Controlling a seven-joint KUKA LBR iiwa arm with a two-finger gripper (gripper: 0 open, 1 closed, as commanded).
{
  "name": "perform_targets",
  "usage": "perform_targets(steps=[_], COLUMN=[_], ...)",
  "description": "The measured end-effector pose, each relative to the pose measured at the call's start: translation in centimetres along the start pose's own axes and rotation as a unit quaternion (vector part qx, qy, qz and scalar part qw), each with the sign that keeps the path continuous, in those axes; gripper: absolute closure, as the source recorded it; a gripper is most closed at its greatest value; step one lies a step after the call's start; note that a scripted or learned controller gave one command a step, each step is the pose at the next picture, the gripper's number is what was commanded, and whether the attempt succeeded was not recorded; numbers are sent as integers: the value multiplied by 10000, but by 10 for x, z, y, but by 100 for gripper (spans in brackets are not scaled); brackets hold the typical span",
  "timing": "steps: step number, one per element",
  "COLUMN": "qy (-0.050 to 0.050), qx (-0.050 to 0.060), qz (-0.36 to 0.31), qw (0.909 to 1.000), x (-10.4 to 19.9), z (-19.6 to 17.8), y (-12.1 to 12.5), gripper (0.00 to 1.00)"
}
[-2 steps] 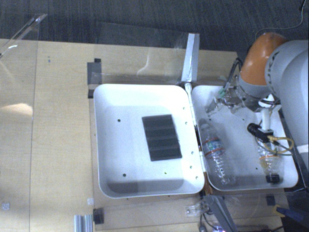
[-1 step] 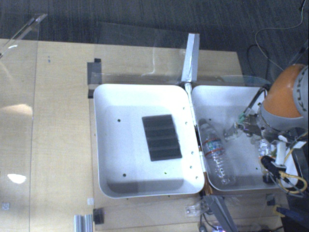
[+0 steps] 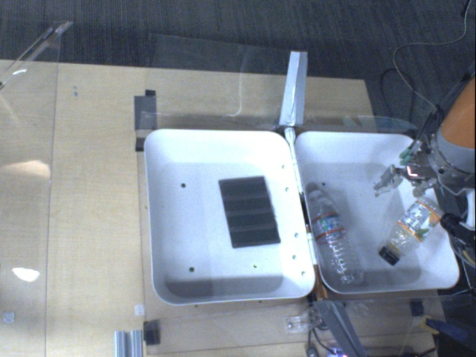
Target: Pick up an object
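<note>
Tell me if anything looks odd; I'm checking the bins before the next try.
Nothing damaged or spilled. Both bottles lie on their sides in the right bin: a clear water bottle along its left wall, a smaller black-capped bottle tilted near the gripper.

A pale wooden desk stands on dark grey carpet, with clear acrylic panels catching overhead light.

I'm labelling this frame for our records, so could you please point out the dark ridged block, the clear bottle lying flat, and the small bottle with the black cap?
dark ridged block [image 3: 249, 212], camera view, middle ridge.
clear bottle [image 3: 333, 240], camera view, mid-body.
small bottle [image 3: 413, 224], camera view, its label.
</note>
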State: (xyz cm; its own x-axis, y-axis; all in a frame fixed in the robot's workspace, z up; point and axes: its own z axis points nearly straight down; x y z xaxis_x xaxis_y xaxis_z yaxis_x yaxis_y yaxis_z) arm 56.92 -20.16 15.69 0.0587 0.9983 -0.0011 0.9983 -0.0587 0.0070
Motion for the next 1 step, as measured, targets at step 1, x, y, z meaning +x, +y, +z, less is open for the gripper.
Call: perform_targets(steps=[1], qy=[-2], qx=[-24], qz=[-484], qw=[9988], x=[1], z=[68], y=[-34], gripper=[0])
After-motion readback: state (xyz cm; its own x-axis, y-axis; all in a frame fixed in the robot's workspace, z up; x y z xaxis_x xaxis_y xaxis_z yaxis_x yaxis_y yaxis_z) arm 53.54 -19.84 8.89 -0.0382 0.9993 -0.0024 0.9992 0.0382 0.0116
